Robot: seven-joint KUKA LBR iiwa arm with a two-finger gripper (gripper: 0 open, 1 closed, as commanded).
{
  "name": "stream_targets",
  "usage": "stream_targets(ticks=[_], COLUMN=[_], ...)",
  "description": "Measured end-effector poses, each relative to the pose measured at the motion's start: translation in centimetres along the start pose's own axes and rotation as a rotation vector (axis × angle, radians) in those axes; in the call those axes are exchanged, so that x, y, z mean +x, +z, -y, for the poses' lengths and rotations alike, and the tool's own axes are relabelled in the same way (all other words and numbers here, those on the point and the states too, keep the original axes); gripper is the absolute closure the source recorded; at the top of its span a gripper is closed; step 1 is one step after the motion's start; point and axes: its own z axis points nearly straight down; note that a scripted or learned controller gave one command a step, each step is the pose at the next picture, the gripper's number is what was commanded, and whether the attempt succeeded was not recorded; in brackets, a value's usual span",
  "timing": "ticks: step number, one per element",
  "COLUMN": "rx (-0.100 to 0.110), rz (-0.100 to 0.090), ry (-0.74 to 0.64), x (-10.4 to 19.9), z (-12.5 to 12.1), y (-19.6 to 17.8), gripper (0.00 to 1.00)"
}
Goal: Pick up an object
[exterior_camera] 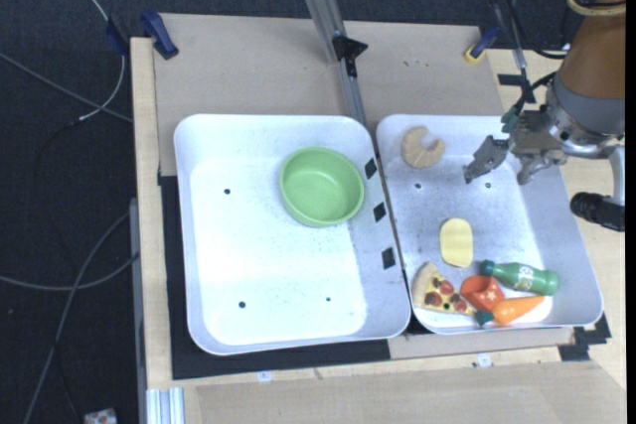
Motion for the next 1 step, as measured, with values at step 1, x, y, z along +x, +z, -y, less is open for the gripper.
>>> stream_targets(ticks=[1], rx=[0.002], rz=[-0.001], ry=[0.000], x=[-0.64], z=[0.36], y=[4.69], gripper=[0.00])
